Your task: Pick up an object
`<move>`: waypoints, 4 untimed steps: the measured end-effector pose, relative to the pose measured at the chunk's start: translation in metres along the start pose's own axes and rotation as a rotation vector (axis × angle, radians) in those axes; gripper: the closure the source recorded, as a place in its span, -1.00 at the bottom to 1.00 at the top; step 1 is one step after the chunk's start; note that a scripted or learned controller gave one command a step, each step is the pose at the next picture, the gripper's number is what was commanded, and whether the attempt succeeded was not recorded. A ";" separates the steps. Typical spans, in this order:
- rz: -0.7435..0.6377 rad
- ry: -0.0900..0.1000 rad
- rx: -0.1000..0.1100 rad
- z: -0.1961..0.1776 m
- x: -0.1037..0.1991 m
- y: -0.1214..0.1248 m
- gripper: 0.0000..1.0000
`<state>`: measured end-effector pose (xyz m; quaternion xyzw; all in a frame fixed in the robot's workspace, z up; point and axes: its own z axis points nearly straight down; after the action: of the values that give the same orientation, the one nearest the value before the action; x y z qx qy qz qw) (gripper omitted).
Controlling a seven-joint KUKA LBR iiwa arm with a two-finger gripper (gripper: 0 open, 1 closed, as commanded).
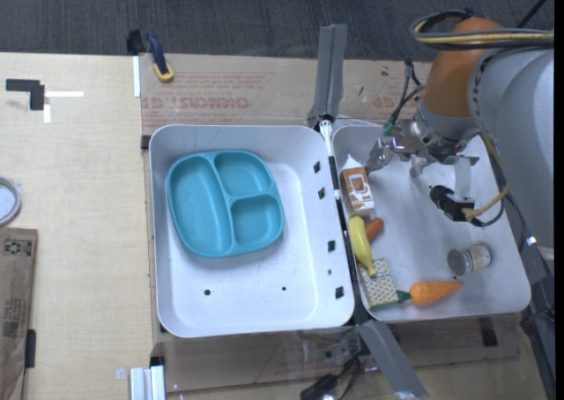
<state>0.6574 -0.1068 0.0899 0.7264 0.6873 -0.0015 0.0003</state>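
Note:
My gripper (421, 160) hangs over the far part of the right bin (493, 306), below the arm's orange band. Nothing shows in its grasp. Along the bin's left wall lie a small brown and white carton (356, 191), a yellow banana (359, 244) and a small orange piece (375, 229) beside the banana. A yellowish speckled block (381, 283) sits at the near left. An orange carrot (434, 292) lies near the front wall, with a small grey can (469, 259) just beyond it. The carton is the object closest to the gripper, to its left and slightly nearer.
The left bin (176, 301) holds a blue divided plate (226, 203). A grey divider post (330, 63) rises between the bins at the back. Black cables (454, 204) hang from the wrist over the right bin. The bench lies to the left.

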 end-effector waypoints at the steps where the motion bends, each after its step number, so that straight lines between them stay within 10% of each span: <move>1: 0.097 -0.001 0.002 0.000 0.005 -0.049 -1.00; 2: 0.077 0.002 0.002 0.001 -0.054 -0.003 -1.00; 3: 0.099 0.002 0.002 -0.002 -0.032 0.003 -1.00; 4: 0.167 0.002 0.003 0.001 -0.024 -0.035 -1.00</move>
<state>0.6208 -0.1293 0.0894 0.7811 0.6244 -0.0020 -0.0013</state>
